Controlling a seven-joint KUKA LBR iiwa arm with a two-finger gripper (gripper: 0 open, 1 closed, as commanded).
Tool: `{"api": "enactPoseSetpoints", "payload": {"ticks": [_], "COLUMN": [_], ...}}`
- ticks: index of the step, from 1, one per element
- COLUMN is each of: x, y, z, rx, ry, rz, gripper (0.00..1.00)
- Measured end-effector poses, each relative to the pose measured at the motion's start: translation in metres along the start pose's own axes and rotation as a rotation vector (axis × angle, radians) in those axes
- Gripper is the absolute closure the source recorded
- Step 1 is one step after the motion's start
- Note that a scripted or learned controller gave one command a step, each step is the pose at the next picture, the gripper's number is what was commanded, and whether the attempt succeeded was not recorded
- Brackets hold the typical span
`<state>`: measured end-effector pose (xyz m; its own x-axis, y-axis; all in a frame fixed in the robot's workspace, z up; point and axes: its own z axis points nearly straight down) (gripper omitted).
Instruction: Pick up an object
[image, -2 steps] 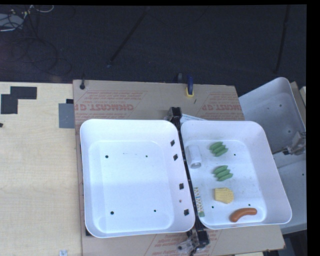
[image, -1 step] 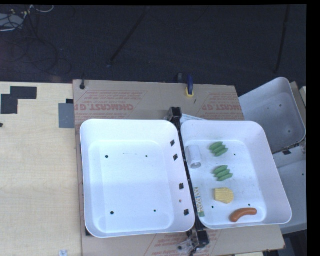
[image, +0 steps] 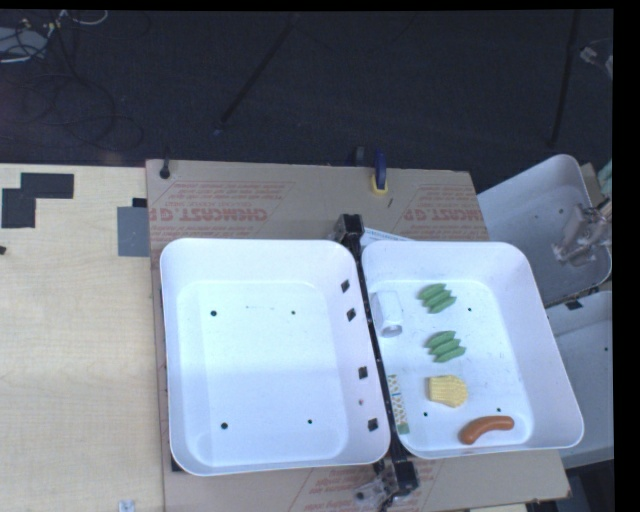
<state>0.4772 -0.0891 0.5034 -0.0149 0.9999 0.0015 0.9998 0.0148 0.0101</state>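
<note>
The right bin (image: 530, 290) holds several small objects. Two green pods lie there, one (image: 436, 296) toward the back and one (image: 445, 346) mid-bin. A small white cylinder (image: 389, 313) rests near the bin's left wall. In front of the pods sit a yellow corn piece (image: 447, 391) and an orange sausage (image: 486, 429), the sausage close to the front wall. My gripper (image: 583, 238) hangs at the far right, outside the right bin and above a grey plate, well away from every object. It is small and blurred, with nothing visibly held.
The left bin (image: 180, 300) stands beside the right one, joined by a black clip strip (image: 362, 340). Both rest on a cardboard sheet (image: 260, 205) on the wooden bench. A grey plate (image: 540, 205) lies to the right of the bins.
</note>
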Motion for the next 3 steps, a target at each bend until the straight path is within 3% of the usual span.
{"api": "enactPoseSetpoints", "payload": {"ticks": [1,2,3], "x": [0.035,0.111,0.052], "y": [-0.003,0.019,-0.004], "z": [0.119,0.185,0.210], "rx": [0.023,0.020,0.018], "ry": [0.000,0.000,-0.002], "rz": [0.011,0.008,0.021], "gripper": [1.00,1.00,1.00]}}
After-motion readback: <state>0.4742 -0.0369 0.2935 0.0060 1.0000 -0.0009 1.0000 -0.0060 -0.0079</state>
